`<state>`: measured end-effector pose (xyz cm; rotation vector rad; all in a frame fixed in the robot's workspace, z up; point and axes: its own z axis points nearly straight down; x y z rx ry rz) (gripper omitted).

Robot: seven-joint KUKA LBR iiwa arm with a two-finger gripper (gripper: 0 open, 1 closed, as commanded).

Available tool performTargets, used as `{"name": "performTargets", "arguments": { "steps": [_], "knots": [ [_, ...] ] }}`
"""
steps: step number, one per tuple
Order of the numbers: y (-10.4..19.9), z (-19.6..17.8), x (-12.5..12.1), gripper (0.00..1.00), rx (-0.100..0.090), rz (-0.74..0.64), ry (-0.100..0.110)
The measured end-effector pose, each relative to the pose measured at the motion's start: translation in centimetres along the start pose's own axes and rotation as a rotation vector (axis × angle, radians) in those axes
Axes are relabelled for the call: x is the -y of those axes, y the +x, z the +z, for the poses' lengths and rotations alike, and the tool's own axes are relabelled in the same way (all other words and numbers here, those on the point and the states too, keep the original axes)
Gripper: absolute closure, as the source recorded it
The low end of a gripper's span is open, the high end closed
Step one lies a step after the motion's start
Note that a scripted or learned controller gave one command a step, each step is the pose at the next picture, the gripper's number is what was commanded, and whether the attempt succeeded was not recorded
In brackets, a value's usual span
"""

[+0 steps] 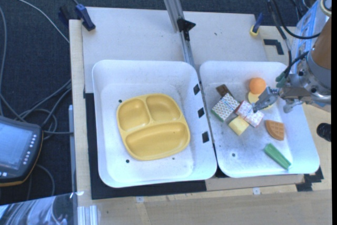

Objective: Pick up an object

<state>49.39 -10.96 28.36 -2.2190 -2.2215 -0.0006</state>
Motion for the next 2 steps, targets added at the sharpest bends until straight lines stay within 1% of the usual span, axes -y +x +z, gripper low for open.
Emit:
{"name": "performTargets", "arguments": {
  "steps": [1,2],
  "knots": [
    [0.0,0.0,0.0,0.0,0.0,0.0,-0.001],
    [-0.1,4.3,0.4,0.0,-0.001,0.001,0.005]
  ]
}}
